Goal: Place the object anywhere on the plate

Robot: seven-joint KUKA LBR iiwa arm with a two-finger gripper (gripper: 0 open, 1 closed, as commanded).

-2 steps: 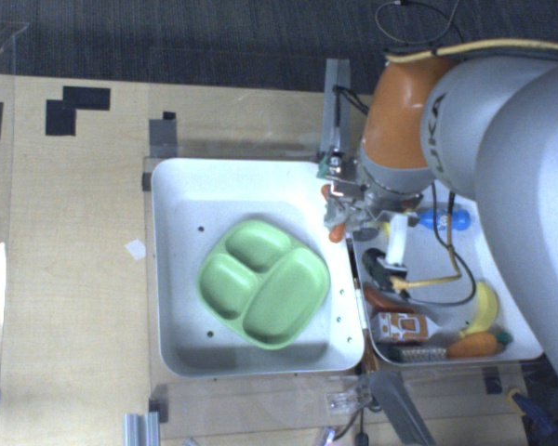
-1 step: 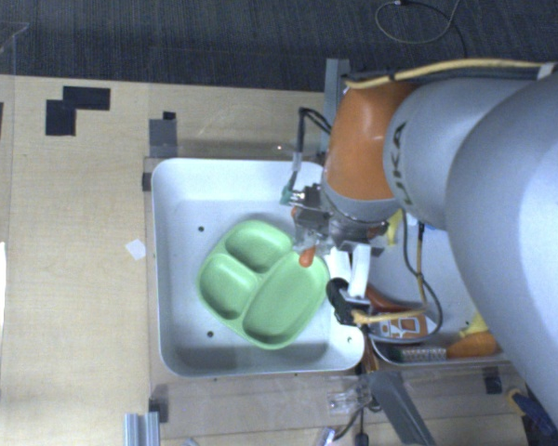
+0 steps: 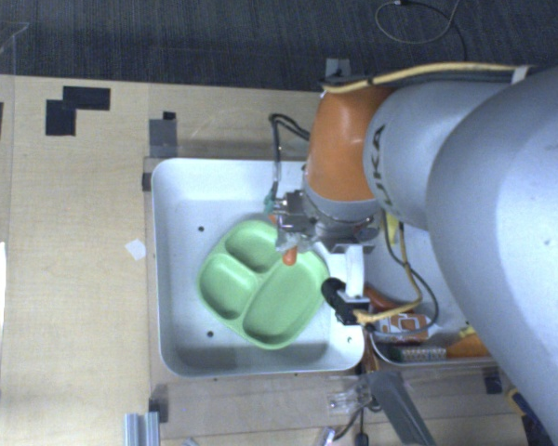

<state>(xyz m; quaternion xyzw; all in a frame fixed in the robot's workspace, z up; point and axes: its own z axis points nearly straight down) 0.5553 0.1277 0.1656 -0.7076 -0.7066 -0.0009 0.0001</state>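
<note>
So the object (image 3: 289,257) is a tiny orange-red thing right at the tip of the gripper (image 3: 289,249), sitting over the green plate's upper right edge, about where the ridge between compartments meets the rim. It's too small and blurry to say what it is, which way it points, or whether it even has a long axis. Also can't tell if it's actually pinched between the fingers or just resting on the plate beneath them, and honestly whether the fingers are spread or closed is not readable from this angle.

The plate (image 3: 260,286) is a light green divided one with three compartments: two smaller ones toward the upper left, one bigger one at the lower right. It lies tilted diagonally inside the left white bin (image 3: 181,249), taking up the middle and right part of it. Besides the orange bit at the rim, the compartments look bare.

The right bin (image 3: 418,351) is mostly hidden under the arm (image 3: 484,203); there's some orange and white clutter and cabling poking out in there, can't make it out.

The arm's orange band (image 3: 339,151) sits just above the wrist, and next to it on the grey shell you can read part of the lettering, "KA", running vertically. Black cables (image 3: 279,147) loop by the wrist.
</note>
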